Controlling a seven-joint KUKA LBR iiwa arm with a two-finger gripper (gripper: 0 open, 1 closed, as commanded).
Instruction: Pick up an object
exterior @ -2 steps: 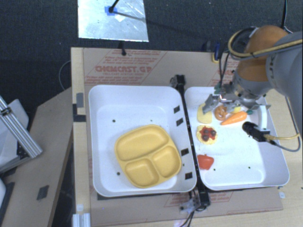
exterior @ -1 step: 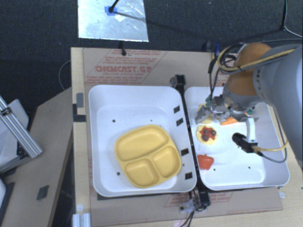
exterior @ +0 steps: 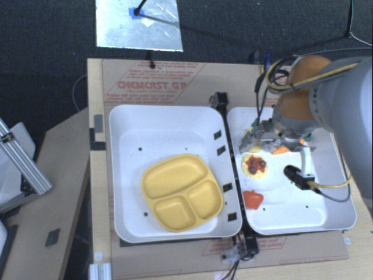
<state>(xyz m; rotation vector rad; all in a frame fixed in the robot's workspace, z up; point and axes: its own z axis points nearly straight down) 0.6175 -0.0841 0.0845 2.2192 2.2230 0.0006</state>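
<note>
A yellow divided tray point(exterior: 182, 191) lies in the left white bin point(exterior: 131, 127), toward five o'clock. A silvery sheet point(exterior: 138, 16) sits at twelve o'clock beyond the cardboard point(exterior: 152, 81).

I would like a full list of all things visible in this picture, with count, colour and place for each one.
white bins: two, white, side by side on the bench; one at the view's left, one at its right.
divided plate: one, yellow, three compartments, in the left bin toward its near side.
round piece with dark red spots: one, pale yellow, in the right bin near its left wall.
red piece: one, red-orange, in the right bin, nearer the camera than the round piece.
orange piece: one, small, in the right bin beside the tool.
shiny sheet: one, silver with a blue mark, on the dark floor beyond the bench.
arm: one, grey with orange band, entering from the right.
tool: one, low over the right bin.
</note>
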